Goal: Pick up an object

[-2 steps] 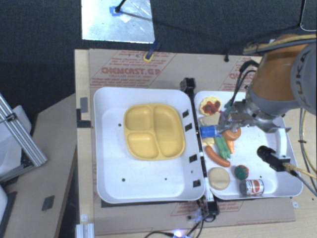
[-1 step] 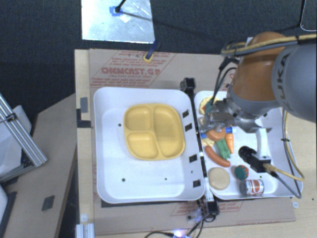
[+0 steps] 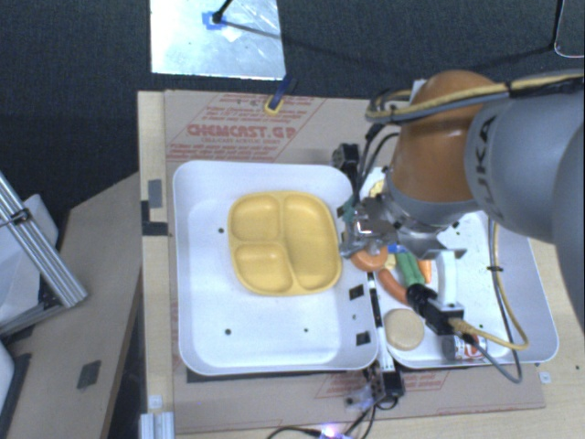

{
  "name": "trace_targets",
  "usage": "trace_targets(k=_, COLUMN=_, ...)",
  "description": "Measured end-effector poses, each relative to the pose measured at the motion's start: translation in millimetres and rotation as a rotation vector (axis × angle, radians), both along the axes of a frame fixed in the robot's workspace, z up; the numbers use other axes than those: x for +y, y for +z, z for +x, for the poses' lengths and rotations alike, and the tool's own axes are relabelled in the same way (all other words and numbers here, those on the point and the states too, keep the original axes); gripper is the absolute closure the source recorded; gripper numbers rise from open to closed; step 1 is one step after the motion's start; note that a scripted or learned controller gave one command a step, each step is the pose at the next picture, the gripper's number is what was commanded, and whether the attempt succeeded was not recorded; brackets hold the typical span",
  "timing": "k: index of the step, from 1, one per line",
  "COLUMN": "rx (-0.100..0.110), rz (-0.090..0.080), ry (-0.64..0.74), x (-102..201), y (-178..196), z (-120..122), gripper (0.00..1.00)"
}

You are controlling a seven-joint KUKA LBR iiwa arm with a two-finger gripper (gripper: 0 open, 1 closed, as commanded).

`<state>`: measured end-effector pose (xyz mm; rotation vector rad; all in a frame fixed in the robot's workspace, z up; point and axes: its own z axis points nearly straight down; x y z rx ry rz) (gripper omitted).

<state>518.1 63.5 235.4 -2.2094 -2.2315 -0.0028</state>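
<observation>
Here the end effector [image 3: 361, 230] sits low at the inner edge of the right bin [image 3: 512, 291], close to the divide between the two bins; whether it is open or closed cannot be told, as the orange band [image 3: 439, 140] and grey arm [image 3: 526, 167] cover most of it. Just below and to its right lie an orange piece [image 3: 370, 260], a carrot [image 3: 393, 286] and a green piece [image 3: 408, 269], bunched together. The carrot's long axis runs at a slant, from upper left near the end effector down to lower right. Further below it sits a round tan disc [image 3: 404, 329], near the bin's front edge. To the left of the end effector, in the left bin [image 3: 206, 337], lies a yellow tray [image 3: 281, 242] with three compartments, its right rim near the end effector. Both bins rest on a cardboard sheet [image 3: 242, 131] over the wooden surface [image 3: 101, 273]. Beyond is dark carpet [image 3: 64, 53] with a shiny square plate [image 3: 218, 26].
</observation>
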Motion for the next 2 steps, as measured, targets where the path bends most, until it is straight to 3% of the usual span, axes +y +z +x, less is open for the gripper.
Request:
trace_targets(k=1, rx=0.002, rz=0.0, ry=0.0, x=57, y=-18, z=-5, gripper=1.0)
trace_targets(k=2, rx=-0.001, rz=-0.001, ry=-0.007, x=49, y=-1, z=-1, gripper=1.0)
